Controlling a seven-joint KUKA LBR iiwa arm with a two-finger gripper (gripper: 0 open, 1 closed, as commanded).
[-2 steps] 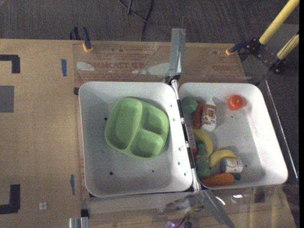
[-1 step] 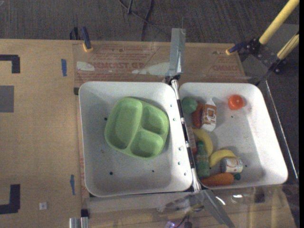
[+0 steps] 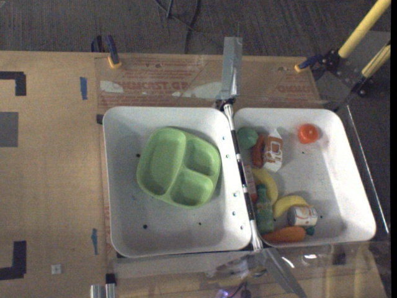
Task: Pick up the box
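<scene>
The box [image 3: 273, 151] is a small white carton with orange print. It lies in the right bin [image 3: 329, 179], near the bin's upper left corner. A red-orange sausage-shaped toy [image 3: 258, 153] touches its left side, and a green round toy [image 3: 247, 137] sits just beyond that, against the divider.
A green divided plate [image 3: 180, 166] lies in the left bin [image 3: 115, 191]. In the right bin, an orange ball [image 3: 308, 133] sits at the back. Two bananas [image 3: 267, 182] [image 3: 289, 203], a green bottle [image 3: 264, 211], a small can [image 3: 303, 216] and a carrot [image 3: 284, 234] crowd the front left.
</scene>
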